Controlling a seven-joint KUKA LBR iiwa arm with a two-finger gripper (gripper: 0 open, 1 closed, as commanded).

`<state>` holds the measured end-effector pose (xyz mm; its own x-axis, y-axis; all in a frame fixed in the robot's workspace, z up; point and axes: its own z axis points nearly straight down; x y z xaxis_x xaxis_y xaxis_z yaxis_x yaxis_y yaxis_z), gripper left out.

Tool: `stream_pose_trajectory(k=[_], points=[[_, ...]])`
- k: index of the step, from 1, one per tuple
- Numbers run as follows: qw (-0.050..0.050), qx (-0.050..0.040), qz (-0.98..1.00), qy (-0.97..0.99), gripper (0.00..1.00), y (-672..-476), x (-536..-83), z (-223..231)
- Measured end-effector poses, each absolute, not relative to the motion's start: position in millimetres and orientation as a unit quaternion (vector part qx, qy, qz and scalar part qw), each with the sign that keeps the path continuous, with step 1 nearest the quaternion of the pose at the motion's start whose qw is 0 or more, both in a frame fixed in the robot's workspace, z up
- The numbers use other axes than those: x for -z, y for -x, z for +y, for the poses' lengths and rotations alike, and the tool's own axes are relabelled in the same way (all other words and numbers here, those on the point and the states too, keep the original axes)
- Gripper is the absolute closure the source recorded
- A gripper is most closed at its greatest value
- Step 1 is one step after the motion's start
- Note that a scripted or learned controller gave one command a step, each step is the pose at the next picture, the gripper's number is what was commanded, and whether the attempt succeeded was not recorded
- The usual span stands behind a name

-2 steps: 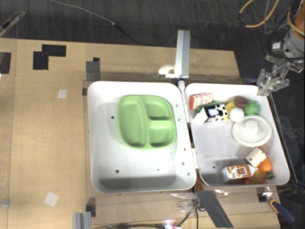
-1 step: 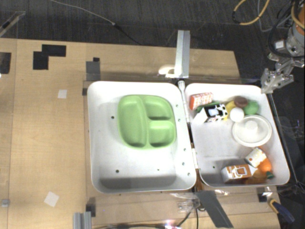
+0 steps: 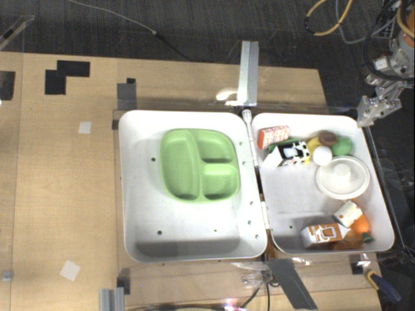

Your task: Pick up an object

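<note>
A: Where is the tool (image 3: 375,109) at this moment?

B: Just outside the far right corner of the right bin (image 3: 285,238), above the table (image 3: 58,193) edge. Nothing sits between its fingers. How wide they stand, I cannot tell; they are too small and pale against the rim.

A: And something to pick?

B: All of it lies toward the near left of the tool, inside that bin. Closest are a green ball (image 3: 342,147), a brown piece (image 3: 327,137) and a yellowish piece (image 3: 313,145) bunched along the far wall, next to a white ball (image 3: 322,155). Past them, a black-and-white cow-print carton (image 3: 292,151) and a red packet (image 3: 273,135). A white bowl (image 3: 343,176) sits below the cluster.

A: Farther off?

B: An orange carton (image 3: 324,235) lying on its side in the near corner, with an orange piece (image 3: 360,224) touching it.

A: Why hang at the corner?

B: My guess: parked clear so the camera sees the bin unblocked. The other bin (image 3: 139,238), farthest from the tool, carries 1 green divided tray (image 3: 198,164).

A: Progress?

B: Not yet started, I judge. The crowded far wall looks awkward; the lone carton seems easier.
</note>
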<state>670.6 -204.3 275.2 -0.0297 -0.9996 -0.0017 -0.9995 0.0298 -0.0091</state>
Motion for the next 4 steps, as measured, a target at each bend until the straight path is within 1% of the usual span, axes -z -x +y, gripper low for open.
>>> stream_pose_trajectory(k=[1,2,3,4], points=[[0.002,0.0017,0.546,0.838,1.00,-647.7,-266,-205],[0.003,0.0025,0.584,0.812,1.00,-670.7,-282,-179],[0.002,0.0028,0.510,0.860,1.00,-670.0,-287,-194],[0.003,0.0022,0.578,0.816,1.00,-670.2,-294,-178]])
